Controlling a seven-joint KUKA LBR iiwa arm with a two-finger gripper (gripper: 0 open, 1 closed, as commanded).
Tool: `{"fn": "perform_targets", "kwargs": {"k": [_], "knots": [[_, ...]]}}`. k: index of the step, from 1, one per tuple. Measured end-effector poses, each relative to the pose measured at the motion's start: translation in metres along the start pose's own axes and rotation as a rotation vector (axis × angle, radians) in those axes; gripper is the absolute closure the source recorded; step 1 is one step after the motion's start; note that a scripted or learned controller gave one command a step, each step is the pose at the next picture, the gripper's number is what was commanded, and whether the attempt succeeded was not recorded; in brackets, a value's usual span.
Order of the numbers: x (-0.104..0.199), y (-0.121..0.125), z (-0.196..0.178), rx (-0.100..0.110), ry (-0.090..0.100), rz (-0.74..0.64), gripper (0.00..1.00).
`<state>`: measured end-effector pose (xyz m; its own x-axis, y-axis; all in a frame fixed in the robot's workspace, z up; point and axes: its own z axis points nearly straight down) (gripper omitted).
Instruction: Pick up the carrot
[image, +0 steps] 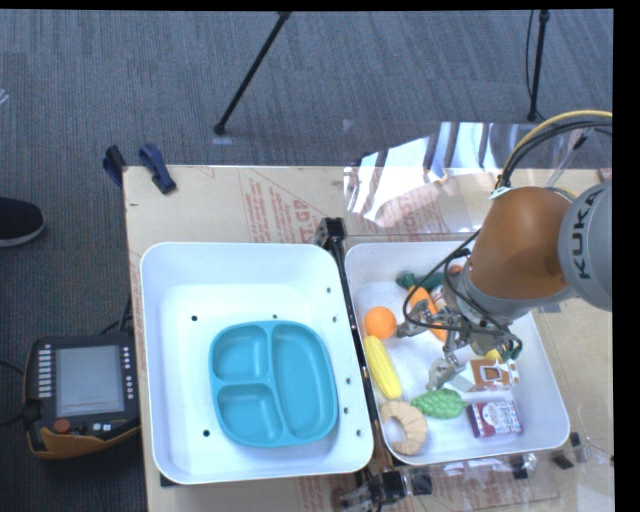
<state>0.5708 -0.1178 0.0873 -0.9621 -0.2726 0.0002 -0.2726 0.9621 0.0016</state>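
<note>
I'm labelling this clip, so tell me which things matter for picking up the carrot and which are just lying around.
For the job:
carrot, partly hidden under the arm
hand
right bin

Lying about:
orange
corn
bagel
green toy
two small boxes
blue tray
left bin

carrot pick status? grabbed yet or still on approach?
Done: the arm has reached into the right bin, gripper low among the toys. In hand: nothing seen between its fingers. The carrot lies partly hidden under the wrist, beside the orange. Left: grasp and lift.
</note>
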Motion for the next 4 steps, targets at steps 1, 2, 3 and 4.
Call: {"fn": "perform_targets", "kwargs": {"k": [1, 2, 3, 4], "knots": [[-0.002, 0.001, -0.01, 0.0, -0.002, -0.002, 1.0], [0.002, 0.04, -0.053, 0.002, -0.006, -0.015, 1.0], [-0.07, -0.02, 0.0, 0.0, -0.001, 0.325, 1.0], [0.011, 0.007, 0.0, 0.0, 0.0, 0.162, 1.0]]}}
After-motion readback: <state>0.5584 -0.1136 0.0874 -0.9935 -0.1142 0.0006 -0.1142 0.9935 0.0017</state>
